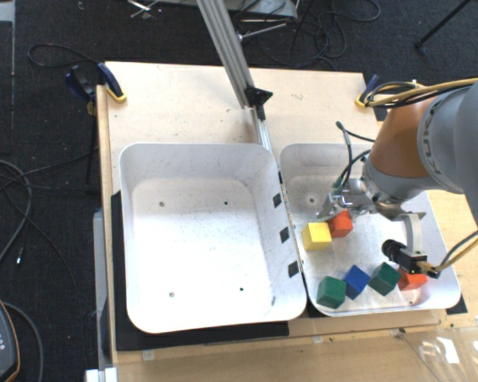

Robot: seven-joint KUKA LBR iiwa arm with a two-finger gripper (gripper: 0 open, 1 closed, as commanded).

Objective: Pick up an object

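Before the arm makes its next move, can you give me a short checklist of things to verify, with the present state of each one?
1. Gripper is over the right bin, not the left bin: ok.
2. Gripper is at a target: ok, it sits right at the orange block.
3. Orange block is held between the fingers: cannot tell.
4. Target is free of neighbours: not ok, the yellow block lies right beside it.
5. Other blocks are away from the gripper: ok, the green block, blue block and dark green block lie near the front wall.
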